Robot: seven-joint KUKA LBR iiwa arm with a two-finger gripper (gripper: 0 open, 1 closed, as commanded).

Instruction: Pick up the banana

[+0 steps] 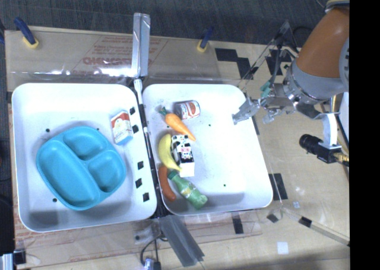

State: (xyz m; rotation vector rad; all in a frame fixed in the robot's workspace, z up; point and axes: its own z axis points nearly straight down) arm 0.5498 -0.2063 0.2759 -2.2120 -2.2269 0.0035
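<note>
Banana (164, 151) lies in right bin (237, 162), left side, between carrot (178, 124) and green bottle (187, 189), touching small carton (183, 155). Gripper (249, 110) hovers at bin's right rim, well apart, grasping nothing; finger state unclear.

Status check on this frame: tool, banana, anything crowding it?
Tool at right bin's right rim, apart from banana. Banana lies at bin's left side, untouched. Carrot above it, black-and-white carton against its right side, green bottle below.
</note>
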